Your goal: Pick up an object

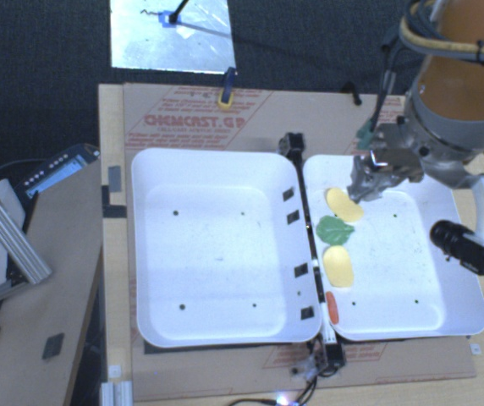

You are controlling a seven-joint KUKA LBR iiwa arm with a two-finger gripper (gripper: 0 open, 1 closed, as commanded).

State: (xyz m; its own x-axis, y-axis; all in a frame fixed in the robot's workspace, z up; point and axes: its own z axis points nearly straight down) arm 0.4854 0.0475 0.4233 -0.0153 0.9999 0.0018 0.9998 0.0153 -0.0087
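Tool [365, 186] touching smooth flat yellow oval [344, 204], right bin [411, 311]

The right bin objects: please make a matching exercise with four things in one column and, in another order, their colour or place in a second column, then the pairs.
Things:
1. upper yellow piece
2. green piece
3. lower yellow piece
4. red-orange piece

Descriptions:
A. nearest the bin's front edge, by the divider
B. directly under the claw
C. leaf-coloured, between two yellow ones
D. pale yellow, just below the green one

Pairs: 1-B, 2-C, 3-D, 4-A
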